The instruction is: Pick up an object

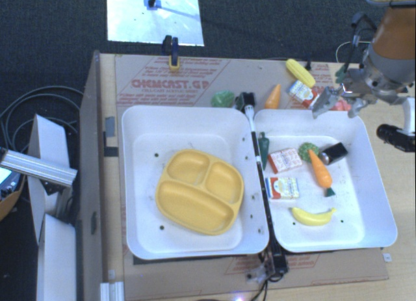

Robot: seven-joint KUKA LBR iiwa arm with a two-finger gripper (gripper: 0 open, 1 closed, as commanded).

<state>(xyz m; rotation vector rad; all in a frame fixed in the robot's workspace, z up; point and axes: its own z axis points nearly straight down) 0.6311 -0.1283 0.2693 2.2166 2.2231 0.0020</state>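
Note:
My gripper hangs over the far rim of the right bin, at the view's upper right. Its two fingers stand apart, open. A small reddish thing shows between them; whether they touch it I cannot tell. Inside the right bin lie an orange carrot, a green broccoli piece, a black block, two red-and-white cartons, a banana and a dark green pepper.
The left bin holds a yellow divided plate. Behind the bins on the cardboard lie a yellow corn cob, a small carrot, a carton and a green lump. Cables trail at the left.

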